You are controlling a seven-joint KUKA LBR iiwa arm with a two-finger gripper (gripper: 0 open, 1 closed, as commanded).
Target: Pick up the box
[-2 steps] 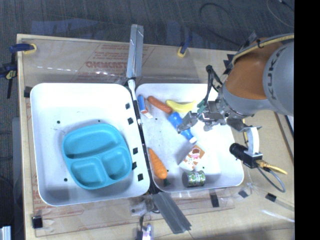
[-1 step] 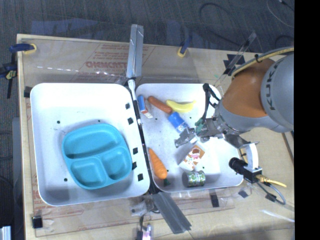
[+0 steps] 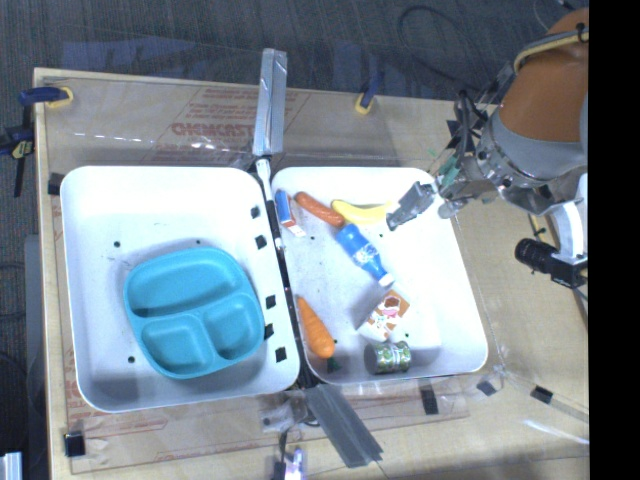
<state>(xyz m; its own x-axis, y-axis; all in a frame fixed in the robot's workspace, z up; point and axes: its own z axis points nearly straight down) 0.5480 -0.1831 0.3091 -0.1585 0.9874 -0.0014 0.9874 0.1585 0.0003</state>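
A small white box [image 3: 385, 316] with red and brown print lies tilted in the lower middle of the right bin [image 3: 462, 298]. A slim red and white box [image 3: 286, 214] lies against that bin's left wall near the top. My gripper [image 3: 408, 207] hangs over the bin's upper right part, just right of a yellow banana [image 3: 360, 211] and well above the printed box. Nothing shows in its grasp.
The right bin also holds a sausage [image 3: 318, 209], a blue bottle [image 3: 362, 251], a carrot [image 3: 317, 330] and a green can [image 3: 388, 357]. A blue divided plate [image 3: 193, 310] lies in the left bin [image 3: 90, 268]. The arm [image 3: 540, 118] reaches in from the right.
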